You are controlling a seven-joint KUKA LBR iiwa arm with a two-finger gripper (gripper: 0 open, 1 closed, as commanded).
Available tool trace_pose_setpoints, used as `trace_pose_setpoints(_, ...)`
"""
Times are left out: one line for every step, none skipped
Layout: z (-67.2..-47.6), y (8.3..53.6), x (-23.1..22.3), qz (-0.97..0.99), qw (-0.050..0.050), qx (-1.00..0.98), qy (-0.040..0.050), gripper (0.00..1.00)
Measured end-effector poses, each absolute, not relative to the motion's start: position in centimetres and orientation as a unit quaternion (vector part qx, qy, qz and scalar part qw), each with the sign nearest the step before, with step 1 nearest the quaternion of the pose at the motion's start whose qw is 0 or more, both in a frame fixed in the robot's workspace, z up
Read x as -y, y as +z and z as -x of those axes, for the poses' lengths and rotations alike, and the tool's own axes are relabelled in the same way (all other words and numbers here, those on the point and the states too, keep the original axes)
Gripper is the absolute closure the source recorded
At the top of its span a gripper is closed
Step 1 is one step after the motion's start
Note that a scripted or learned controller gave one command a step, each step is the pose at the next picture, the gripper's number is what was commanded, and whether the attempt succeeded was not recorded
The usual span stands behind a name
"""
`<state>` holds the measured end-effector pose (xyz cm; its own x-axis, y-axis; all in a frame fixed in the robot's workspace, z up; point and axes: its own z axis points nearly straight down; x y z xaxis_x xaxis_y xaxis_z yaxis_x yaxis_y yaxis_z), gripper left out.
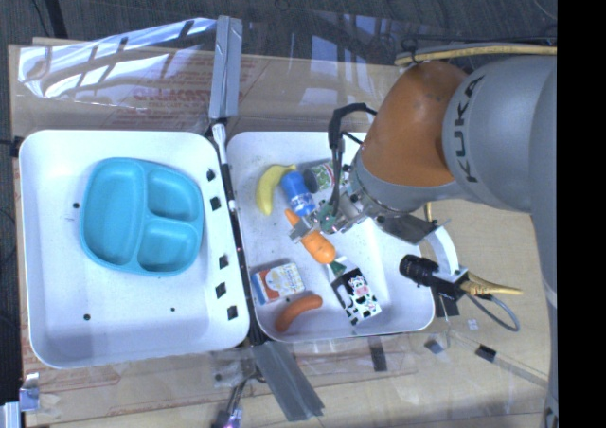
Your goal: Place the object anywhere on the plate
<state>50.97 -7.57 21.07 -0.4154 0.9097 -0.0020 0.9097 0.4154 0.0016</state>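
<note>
The jaws, low over the right bin [268, 244] under the arm [445, 133], cannot be told wide from narrow, and from the left lie the blue plate [142, 218] in the left bin [57, 303], then a banana [268, 187], a blue bottle [297, 191], an orange carrot [320, 247] just below the jaws, and a cow-patterned carton [356, 295].

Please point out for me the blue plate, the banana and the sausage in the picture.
blue plate [142, 215]: camera view, on the ridge between its compartments.
banana [270, 187]: camera view, on the middle of its curve.
sausage [297, 310]: camera view, on its middle.
</note>
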Motion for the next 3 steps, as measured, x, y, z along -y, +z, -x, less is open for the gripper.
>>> trace_pose_setpoints(-55.8, 22.2, -0.1, -0.533, -0.001, -0.846, -0.0006, 1.0)
trace_pose_setpoints(-57.2, 19.0, -8.9, -0.531, -0.002, -0.848, -0.0015, 1.0)
trace_pose_setpoints(-57.2, 19.1, -8.9, -0.531, -0.001, -0.848, -0.0014, 0.0)
